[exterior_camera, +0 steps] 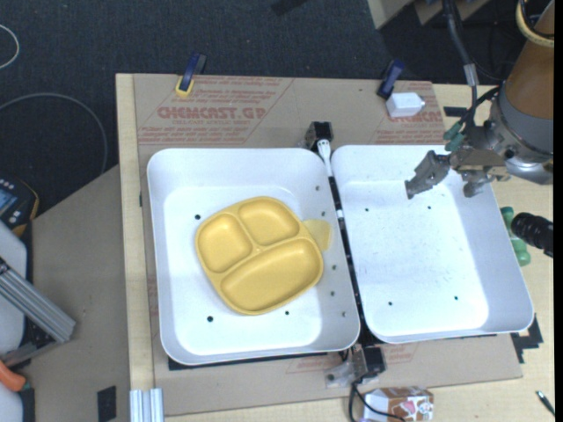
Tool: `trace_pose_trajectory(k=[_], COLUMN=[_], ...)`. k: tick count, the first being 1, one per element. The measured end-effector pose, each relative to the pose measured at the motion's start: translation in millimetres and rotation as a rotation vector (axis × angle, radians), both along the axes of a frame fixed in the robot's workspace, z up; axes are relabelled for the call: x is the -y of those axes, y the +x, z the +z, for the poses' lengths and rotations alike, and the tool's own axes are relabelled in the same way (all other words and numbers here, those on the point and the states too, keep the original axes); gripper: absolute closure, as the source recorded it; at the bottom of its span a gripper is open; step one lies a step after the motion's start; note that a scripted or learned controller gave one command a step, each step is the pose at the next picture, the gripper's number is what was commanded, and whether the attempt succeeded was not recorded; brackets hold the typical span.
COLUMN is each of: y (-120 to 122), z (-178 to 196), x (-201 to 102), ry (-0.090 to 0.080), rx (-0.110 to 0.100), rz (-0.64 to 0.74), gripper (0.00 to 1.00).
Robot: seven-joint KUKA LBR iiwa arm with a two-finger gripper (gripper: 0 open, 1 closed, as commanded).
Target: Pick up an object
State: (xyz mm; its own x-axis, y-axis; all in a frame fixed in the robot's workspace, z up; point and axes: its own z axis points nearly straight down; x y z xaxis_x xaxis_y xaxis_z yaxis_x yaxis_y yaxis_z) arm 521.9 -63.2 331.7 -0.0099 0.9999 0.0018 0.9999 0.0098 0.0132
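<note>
Over the right bin (440, 315), toward two o'clock, pincer (422, 179), finger state indeterminate; yellow divided tray (258, 255) occupies left bin (176, 183).

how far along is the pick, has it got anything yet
Nothing looks picked yet. The yellow divided plate lies flat in the left bin, untouched. The gripper hovers over the right bin, far from the plate. Reaching, grasping and lifting are all left.
</note>
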Motion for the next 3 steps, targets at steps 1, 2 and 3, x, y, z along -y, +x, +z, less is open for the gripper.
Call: trace_pose_trajectory(k=[1,2,3], y=[-43,-41,-43], z=[67,73,73], x=[-79,-74,-154], ry=[0.001,-0.002,0.000], rx=[-0.004,-0.008,-0.010], rz=[0.000,-0.008,-0.001], gripper=[0.00,1.00,1.00])
